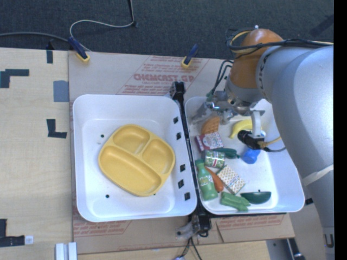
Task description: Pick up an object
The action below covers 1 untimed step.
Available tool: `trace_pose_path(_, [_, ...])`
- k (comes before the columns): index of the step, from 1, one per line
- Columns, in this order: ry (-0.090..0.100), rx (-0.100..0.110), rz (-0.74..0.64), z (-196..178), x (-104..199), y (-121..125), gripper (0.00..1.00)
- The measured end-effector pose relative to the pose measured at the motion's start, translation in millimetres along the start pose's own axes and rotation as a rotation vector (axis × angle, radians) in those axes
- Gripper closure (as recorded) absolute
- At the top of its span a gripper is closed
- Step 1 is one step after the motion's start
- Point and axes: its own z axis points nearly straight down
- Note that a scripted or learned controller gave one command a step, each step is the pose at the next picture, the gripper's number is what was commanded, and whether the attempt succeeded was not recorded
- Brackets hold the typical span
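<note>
The grey arm (303, 107) enters from the right edge of the view and extends leftward over the right bin (282, 196). Its orange band (246, 58) sits above the wrist, near the bin's far rim. Below the band, the wrist points downward into the far part of the right bin. The hand (225, 106) is positioned low over that bin's far-left area, just beside a tan rounded object (211, 125) and near a yellow object (241, 128). The state of the hand cannot be determined, as its metal parts merge with the clutter below.

The right bin contains the candidate objects: a blue object (250, 156), a small can (214, 159), a green packet (205, 181), a patterned packet (231, 179) and dark green items (244, 199) along the near wall.

The left bin (87, 161) holds a yellow divided tray (136, 159), lying flat and tilted diagonally. Both bins rest on a cardboard sheet (157, 75) on the table (30, 161).
</note>
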Motion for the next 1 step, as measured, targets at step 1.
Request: trace_pose_path(1, [0.000,0.007,0.000,-6.5,-0.1,-2.0,1.00])
